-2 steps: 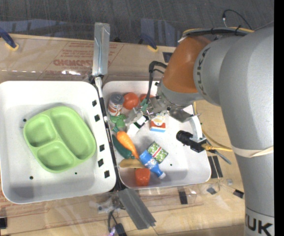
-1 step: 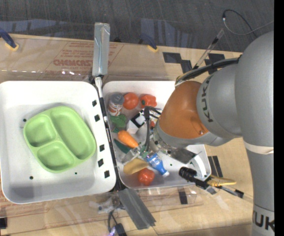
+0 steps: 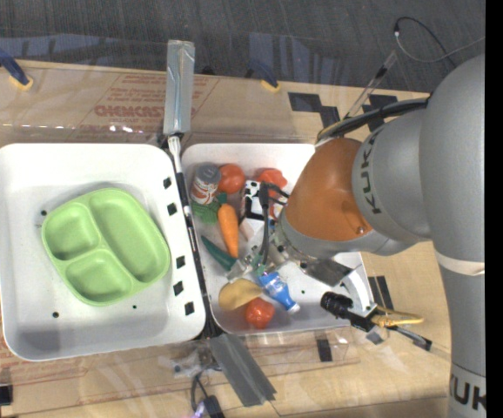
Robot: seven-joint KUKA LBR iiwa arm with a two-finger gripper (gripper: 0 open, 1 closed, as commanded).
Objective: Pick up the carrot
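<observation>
The orange carrot (image 3: 228, 227) lies lengthwise in the left part of the right bin (image 3: 349, 268), its tip pointing toward the front. My gripper (image 3: 260, 252) hangs low over the bin just right of the carrot's lower end, under the orange wrist band (image 3: 325, 200). It stands beside the carrot, and I see nothing of the carrot inside it. The arm hides the bin's middle and right side.
Around the carrot lie a can (image 3: 205, 184), two red tomatoes (image 3: 231, 178), a black-and-white toy (image 3: 253, 200), a green piece (image 3: 219, 251), a blue-and-white bottle (image 3: 278, 290), a yellow item (image 3: 238, 293) and a red ball (image 3: 259, 313). The left bin (image 3: 25, 320) holds a green divided plate (image 3: 103, 246).
</observation>
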